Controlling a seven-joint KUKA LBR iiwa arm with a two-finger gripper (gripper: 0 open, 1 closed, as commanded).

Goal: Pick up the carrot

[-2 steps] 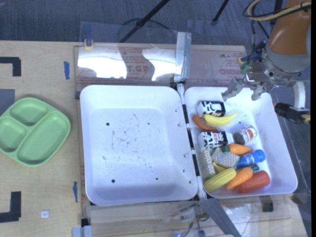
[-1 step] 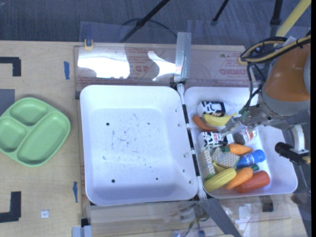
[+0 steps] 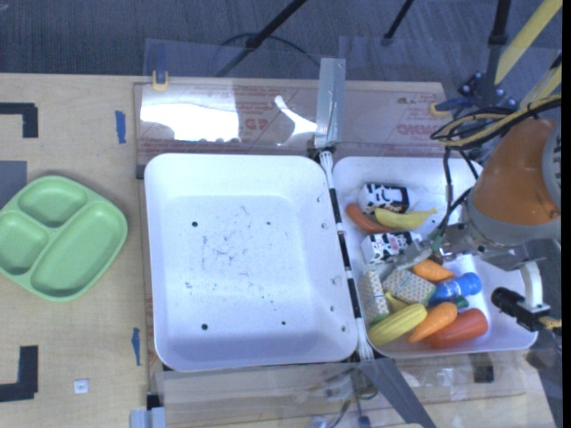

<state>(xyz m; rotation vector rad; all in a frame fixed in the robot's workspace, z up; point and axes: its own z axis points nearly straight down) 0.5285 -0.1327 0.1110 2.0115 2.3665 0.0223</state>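
Over the crowded right bin (image 3: 393, 169), the end effector (image 3: 426, 252), grip unreadable, hovers beside the carrot (image 3: 434, 322).

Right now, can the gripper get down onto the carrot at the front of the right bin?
Probably yes, but crowded. The gripper sits over the right bin, just above the pile. The carrot lies on top, uncovered, yet a yellow banana and a red toy press against it.

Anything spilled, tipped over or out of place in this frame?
Nothing spilled. The toys lie in a jumbled heap in the right bin, with the gripper low among them. The green divided plate sits apart on the bench, left of the left bin.
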